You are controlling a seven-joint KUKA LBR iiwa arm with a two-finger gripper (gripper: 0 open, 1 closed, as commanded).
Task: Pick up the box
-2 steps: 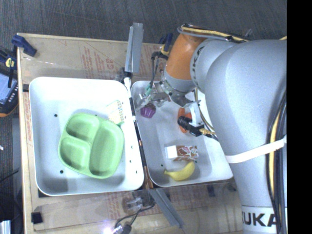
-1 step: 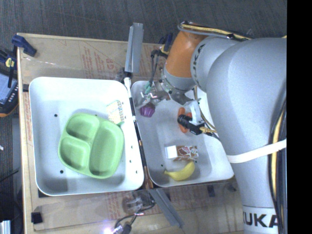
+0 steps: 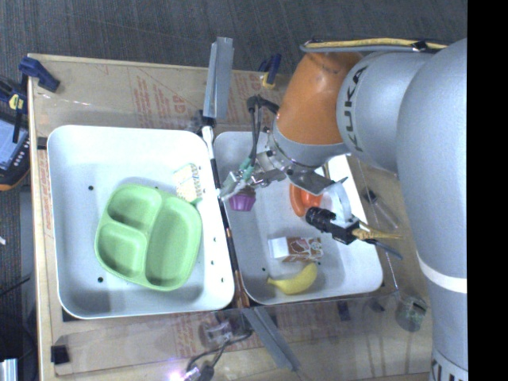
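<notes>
Worktop (image 3: 119,94) seen from above, carrying two white bins side by side. Left bin (image 3: 71,145) holds a green divided plate (image 3: 148,237) and a small pale card (image 3: 188,182) by its right wall. Right bin (image 3: 361,272) holds the box (image 3: 296,248), lying flat near the front, with a banana (image 3: 295,279) just in front of it, plus a purple cup (image 3: 242,200) and an orange item (image 3: 300,201). The hand (image 3: 238,182) hangs above the purple cup, well apart from the box; whether it is open or closed I cannot tell.

We're looking at a robotics lab/test cell: a KUKA arm (image 3: 397,109) is reaching over a plywood bench (image 3: 119,94) w/ blue clamps (image 3: 36,71), two white bins (image 3: 71,157) well left of its jaws, dark carpet (image 3: 119,14) beyond.
</notes>
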